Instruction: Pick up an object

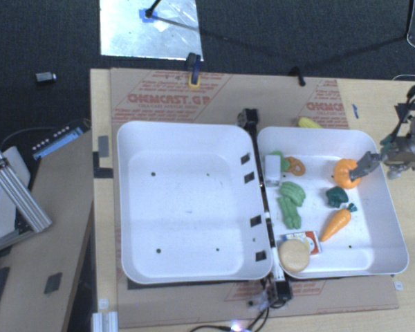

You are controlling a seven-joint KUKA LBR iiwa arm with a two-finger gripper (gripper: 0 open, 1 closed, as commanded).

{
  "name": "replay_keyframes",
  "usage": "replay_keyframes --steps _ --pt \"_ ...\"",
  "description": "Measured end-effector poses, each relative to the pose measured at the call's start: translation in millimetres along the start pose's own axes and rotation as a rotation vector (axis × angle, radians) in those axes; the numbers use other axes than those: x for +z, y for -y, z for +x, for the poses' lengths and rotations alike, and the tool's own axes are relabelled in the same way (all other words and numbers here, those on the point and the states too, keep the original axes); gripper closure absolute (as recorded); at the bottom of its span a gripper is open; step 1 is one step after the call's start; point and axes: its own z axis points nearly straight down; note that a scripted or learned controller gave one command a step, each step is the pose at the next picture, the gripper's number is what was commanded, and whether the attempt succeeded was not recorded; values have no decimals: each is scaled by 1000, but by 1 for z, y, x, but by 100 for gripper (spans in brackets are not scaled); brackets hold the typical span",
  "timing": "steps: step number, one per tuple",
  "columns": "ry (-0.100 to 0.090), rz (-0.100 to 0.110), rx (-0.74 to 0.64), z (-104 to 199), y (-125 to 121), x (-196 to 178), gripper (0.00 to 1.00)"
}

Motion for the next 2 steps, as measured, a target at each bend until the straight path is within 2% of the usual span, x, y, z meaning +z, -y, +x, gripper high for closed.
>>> replay_keyframes --steps 1,2 --pt "-5 8 0 56 63 51 0" --pt "-4 5 -4 96 58 152 0"
